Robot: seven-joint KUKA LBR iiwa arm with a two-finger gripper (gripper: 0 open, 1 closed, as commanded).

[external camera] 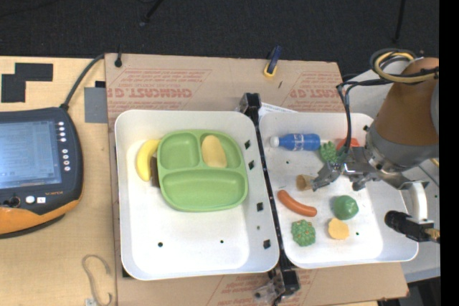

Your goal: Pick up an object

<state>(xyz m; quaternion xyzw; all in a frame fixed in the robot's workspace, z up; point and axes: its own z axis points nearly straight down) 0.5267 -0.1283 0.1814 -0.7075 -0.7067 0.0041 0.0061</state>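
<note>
My gripper [337,175] hangs low over the middle of the right bin [391,244], at the end of the grey arm that comes in from the right. Just left of it lies a small brown piece [303,183]. A green ball [345,207] sits right below it, and an orange-red sausage [296,203] lies to its lower left. Behind it are a green leafy toy [328,152], a red item [348,144] partly hidden by the arm, and a blue bottle [297,142] on its side. I see nothing held.
A bumpy green fruit [303,233] and a yellow-orange piece [338,228] lie near the right bin's front. The left bin [179,247] holds a green divided plate [201,183] with a yellow item [214,150] in it and a banana [145,158] beside it. A tablet [32,154] lies at far left.
</note>
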